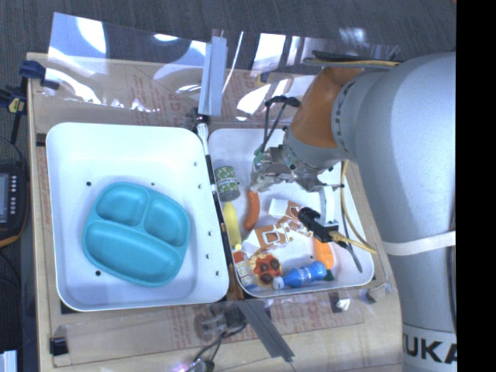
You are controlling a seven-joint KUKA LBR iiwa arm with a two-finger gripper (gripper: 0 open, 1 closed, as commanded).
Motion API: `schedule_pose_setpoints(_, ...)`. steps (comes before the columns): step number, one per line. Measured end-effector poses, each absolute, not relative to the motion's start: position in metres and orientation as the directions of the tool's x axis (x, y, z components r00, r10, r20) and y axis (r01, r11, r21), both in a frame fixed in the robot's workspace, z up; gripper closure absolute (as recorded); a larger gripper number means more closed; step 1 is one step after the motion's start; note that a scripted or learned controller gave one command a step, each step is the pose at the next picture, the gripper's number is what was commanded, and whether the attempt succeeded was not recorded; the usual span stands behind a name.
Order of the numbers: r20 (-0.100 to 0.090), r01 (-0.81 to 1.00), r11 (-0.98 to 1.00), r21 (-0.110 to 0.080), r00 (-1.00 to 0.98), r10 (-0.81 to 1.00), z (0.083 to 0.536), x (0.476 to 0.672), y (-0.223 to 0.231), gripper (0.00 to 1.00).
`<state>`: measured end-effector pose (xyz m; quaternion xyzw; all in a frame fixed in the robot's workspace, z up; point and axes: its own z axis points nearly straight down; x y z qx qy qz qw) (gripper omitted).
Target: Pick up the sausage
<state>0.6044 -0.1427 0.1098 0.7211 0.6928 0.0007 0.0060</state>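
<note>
Just below the claw (264,173), whose grip state I cannot tell, lies the orange sausage (252,208), beside a yellow banana (231,222).

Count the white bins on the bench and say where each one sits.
2. One bin sits on the left, holding a blue divided plate. The other bin sits right beside it, holding the sausage among other small items.

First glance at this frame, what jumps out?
The big grey arm with its orange band dominates the right side, its gripper low over the right bin. That bin is cluttered: an orange sausage beside a yellow banana, a blue bottle near the front. The left bin holds a turquoise divided tray.
</note>
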Motion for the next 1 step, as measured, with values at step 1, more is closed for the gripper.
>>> schedule_pose_setpoints(1, -0.011, 0.999, -0.041, 0.011, 0.041, 0.999, 0.1107, 0.6045, -0.1447, 0.00)
